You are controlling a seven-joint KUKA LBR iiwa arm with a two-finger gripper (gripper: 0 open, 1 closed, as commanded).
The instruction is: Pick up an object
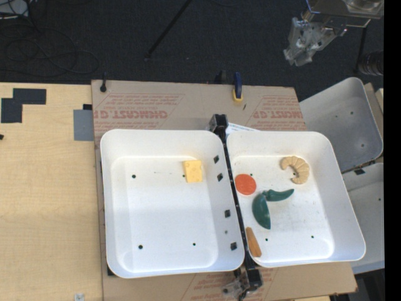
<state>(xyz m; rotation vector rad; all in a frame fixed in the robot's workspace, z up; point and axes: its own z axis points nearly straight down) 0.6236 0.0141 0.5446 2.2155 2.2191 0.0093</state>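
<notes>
Objects to pick lie in both bins: a yellow block (pixel 193 171) alone in the left bin (pixel 119 168), and a croissant (pixel 297 168), an orange disc (pixel 245 184), a green pepper (pixel 265 207) and a carrot (pixel 253 241) in the right bin (pixel 326 149). The hand (pixel 305 42) hangs high beyond the worktop (pixel 44 168), carrying nothing; whether it is spread or closed cannot be told. The task seems not begun: the next move calls for choosing one target and descending. The block has open room all round, while the carrot lies against the wall.
</notes>
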